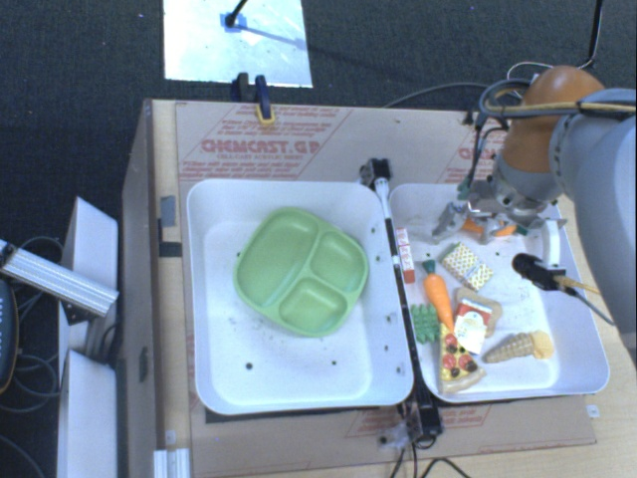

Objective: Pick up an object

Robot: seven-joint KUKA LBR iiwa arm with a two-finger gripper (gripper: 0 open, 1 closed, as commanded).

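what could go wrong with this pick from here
The end effector sits low in the far corner of the right bin, close to its rim, so it may scrape the wall. The toys are crowded: the carrot, the checkered cracker and the pizza slice lie close or overlapping, so a grasp could nudge a neighbour or catch two. The ice cream cone may roll away.

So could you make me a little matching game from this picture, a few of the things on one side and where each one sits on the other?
Things:
1. green divided plastic plate
2. orange toy carrot
3. tan toy ice-cream cone
4. grey two-finger gripper

Places:
A. right bin, near front right corner
B. left bin, middle
C. right bin, far end
D. right bin, close to the divider

Pairs: 1-B, 2-D, 3-A, 4-C
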